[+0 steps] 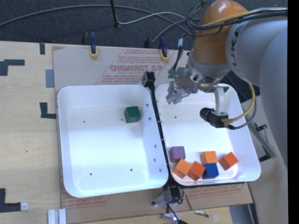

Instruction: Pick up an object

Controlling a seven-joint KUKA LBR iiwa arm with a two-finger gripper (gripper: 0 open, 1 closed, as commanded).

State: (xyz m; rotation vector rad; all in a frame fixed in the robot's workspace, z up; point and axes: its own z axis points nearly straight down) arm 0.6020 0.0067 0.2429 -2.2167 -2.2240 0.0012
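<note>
A green cube (132, 114) lies alone in the left bin (74, 139), toward its far right. The right bin (243, 139) holds a cluster along its near wall: a purple cube (177, 153), three orange cubes (182, 168) (208, 157) (228, 160), another orange cube (196, 170) and a blue cube (211, 171). My gripper (174, 96) hangs above the far left corner of the right bin, well away from the cluster, with nothing seen between its fingers.
A black divider (156, 120) runs between the two bins. A black camera unit (212, 116) on a cable hangs from the wrist over the right bin. Clamps (93, 50) and cables sit at the bench's far edge.
</note>
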